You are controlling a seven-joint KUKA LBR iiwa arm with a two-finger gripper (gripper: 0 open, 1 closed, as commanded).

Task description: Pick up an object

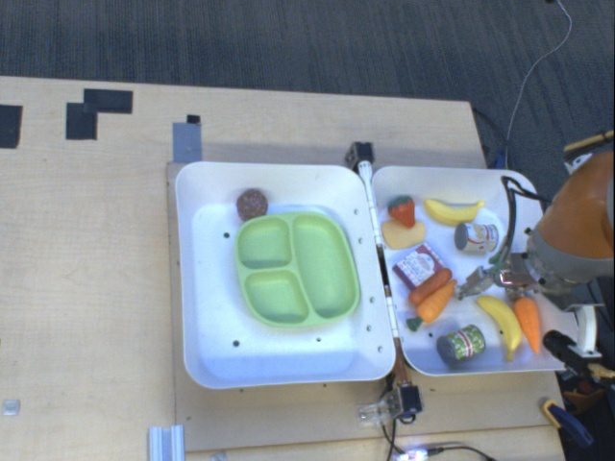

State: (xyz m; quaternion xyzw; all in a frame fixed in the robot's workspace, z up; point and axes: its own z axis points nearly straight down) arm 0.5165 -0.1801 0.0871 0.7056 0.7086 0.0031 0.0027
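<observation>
Low over the right bin point(437, 182), gripper point(480, 282) set among the toy food, reaching in from the right edge. Open or closed: cannot tell (too small and blurred against the clutter). Nothing seen held.

Closest candidates: carrot pair point(434, 298) just to its left, lower banana point(504, 321) just below and right, right carrot point(528, 321) lying alongside that banana. Further up, silver can point(478, 237), upper banana point(452, 209), strawberry point(403, 209). Box point(416, 265) next to the carrot pair, green can point(463, 343) near the front wall. Over in the left bin point(207, 257), a green plate point(298, 269), well apart from all of this.

Judging by looks: hollow plastic play food, so light, stiff and smooth. Little risk of breakage, much risk of slipping or squirting out sideways under a squeeze. Best taken across the narrow width, not end to end. For the lower banana, grip at mid-length, square to the curve, where the body looks thickest. For a carrot, grip toward the fat end rather than the taper. Cans likely to roll if nudged (both seem to lie on their sides), so better left alone. Crowding a worry too: banana and right carrot touching or nearly so, hence a fair chance of catching both or shoving one aside.
</observation>
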